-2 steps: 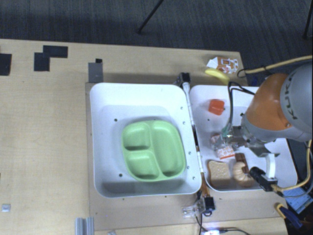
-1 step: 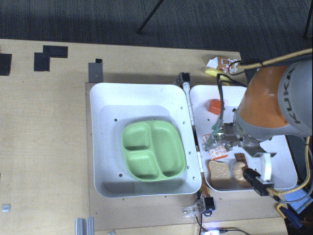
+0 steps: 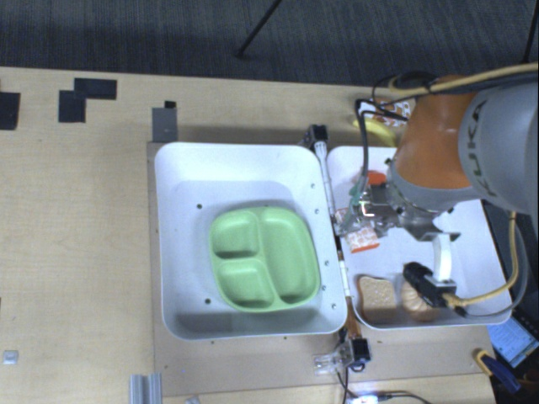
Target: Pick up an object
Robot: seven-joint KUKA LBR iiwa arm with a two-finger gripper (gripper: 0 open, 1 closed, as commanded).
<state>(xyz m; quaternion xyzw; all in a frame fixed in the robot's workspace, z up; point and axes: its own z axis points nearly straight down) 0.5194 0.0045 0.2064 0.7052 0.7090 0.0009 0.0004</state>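
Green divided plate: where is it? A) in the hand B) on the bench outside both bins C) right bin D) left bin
D: the green divided plate lies flat on the floor of the left bin, apart from the arm over the right bin.

Light wooden bench [image 3: 76, 251] carries two shallow white bins side by side: left bin [image 3: 181, 225] and right bin [image 3: 488, 251], touching along a shared edge mid-scene. Black tape marks [image 3: 84, 98] sit at the bench's far left, with a small dark bracket [image 3: 165, 123] just beyond the left bin's far corner. A clip with wires [image 3: 347, 356] lies at the near edge between the bins.
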